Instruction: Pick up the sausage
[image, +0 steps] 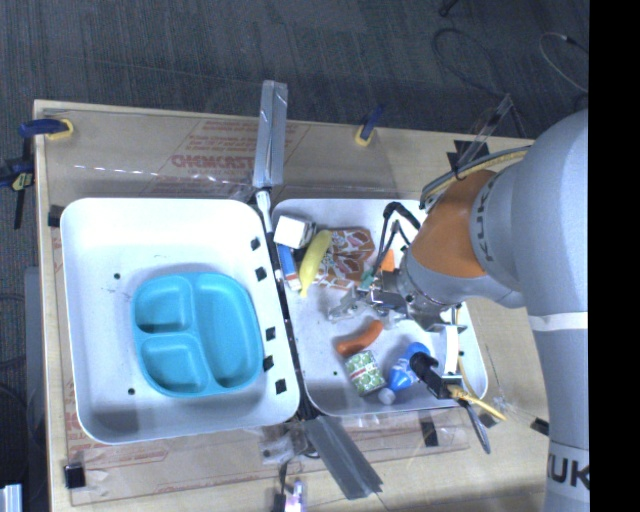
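the arm (520, 240) reached in from the right, its orange band above the wrist, bent down over the right bin (318, 400). the gripper (372, 298) sat low among the clutter, just above the sausage (357, 339); how wide the pincer stood could not be told, nor whether it had hold of anything. the sausage, a short orange-red curved cylinder, lay near the middle of the right bin. beside it were a yellow banana (313, 258), a green printed can (363, 371) on its side and a blue bottle (405, 372). the left bin (90, 300) held a smooth turquoise divided plate (195, 333). red lettering on the bench (215, 150) was too faint to read.
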